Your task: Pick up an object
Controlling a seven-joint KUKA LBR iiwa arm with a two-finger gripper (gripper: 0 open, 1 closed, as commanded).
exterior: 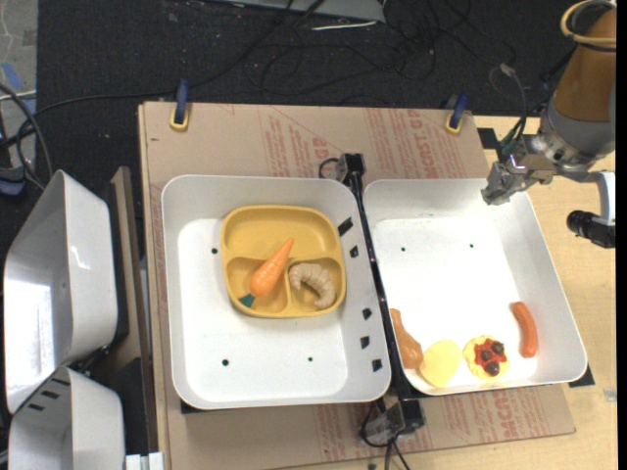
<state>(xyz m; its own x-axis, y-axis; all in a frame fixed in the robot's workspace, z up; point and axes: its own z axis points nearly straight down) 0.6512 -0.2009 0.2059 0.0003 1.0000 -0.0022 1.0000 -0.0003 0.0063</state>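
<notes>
Gripper (497, 190) low (arm from right)

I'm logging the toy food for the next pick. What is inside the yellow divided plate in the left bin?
The yellow divided plate holds a carrot lying slantwise across its divider and a pale shrimp in its lower right compartment. Whatever lies beneath them is covered.

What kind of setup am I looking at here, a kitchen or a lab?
Most likely a robotics lab bench: two white bins clamped on a board, toy food like a carrot, loose cables on dark floor.
</notes>
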